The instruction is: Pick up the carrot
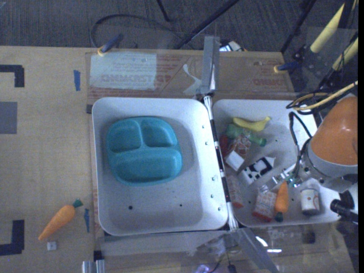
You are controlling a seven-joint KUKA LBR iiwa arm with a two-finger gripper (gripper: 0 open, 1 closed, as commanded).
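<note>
The jaws hang low inside the right bin (282,145), toward its front right part. They are tangled with wrist hardware from this angle, so I cannot tell whether they stand wide or narrow, and nothing shows between them. Just in front of them, inside the same bin and near its front wall, lies an orange carrot (281,197), standing almost end-on to that wall. The arm (340,138) leans in over the bin's right wall, which probably suits a drop from above.

Room is tight. A red packet (264,205) lies just beside the carrot on the side toward the bin's middle, and a small can (310,201) stands near it on the other. A white box (259,168) sits nearer the bin's middle. A second carrot (57,222) lies on the desk (45,169), well apart from the right bin and far beyond its left wall.
</note>
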